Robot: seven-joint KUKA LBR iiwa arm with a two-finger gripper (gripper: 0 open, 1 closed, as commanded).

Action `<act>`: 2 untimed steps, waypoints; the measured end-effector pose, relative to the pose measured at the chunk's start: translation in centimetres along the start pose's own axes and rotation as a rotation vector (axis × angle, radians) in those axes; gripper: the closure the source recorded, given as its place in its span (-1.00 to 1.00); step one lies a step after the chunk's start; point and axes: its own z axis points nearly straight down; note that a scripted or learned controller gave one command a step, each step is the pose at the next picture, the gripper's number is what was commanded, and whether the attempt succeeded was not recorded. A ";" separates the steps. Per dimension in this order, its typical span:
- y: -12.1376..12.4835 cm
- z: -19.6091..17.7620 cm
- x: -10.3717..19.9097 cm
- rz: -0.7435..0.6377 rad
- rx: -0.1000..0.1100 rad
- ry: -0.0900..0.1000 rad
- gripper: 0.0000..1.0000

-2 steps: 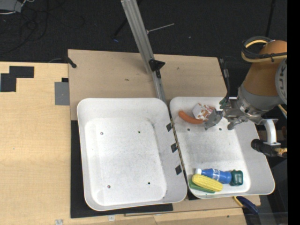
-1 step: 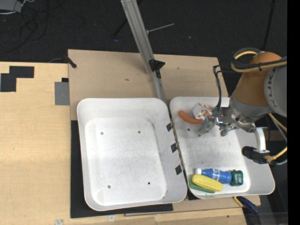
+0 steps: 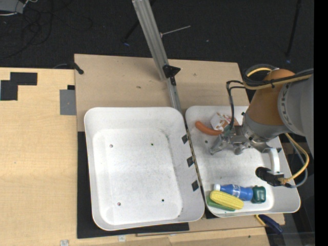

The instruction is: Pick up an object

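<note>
corn (image 3: 227, 201) and a blue bottle (image 3: 240, 192) are seen at the right bin's (image 3: 290, 205) near edge. nothing is lifted yet. the gripper (image 3: 224, 143) is lowered mid-bin, near an orange piece (image 3: 204, 128); its state cannot be told.

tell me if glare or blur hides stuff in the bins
Camera view: light is even, with no glare on the right bin; the corn and blue bottle read sharp. The gripper is slightly soft, grey parts blending together; background is dark.

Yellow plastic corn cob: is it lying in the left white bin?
No, the yellow plastic corn cob lies in the right white bin.
</note>
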 end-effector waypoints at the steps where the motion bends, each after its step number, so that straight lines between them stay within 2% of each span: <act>1: 0.0 -1.1 -0.1 0.006 0.001 0.001 1.00; 2: 0.4 -5.4 -0.4 0.002 -0.002 0.000 1.00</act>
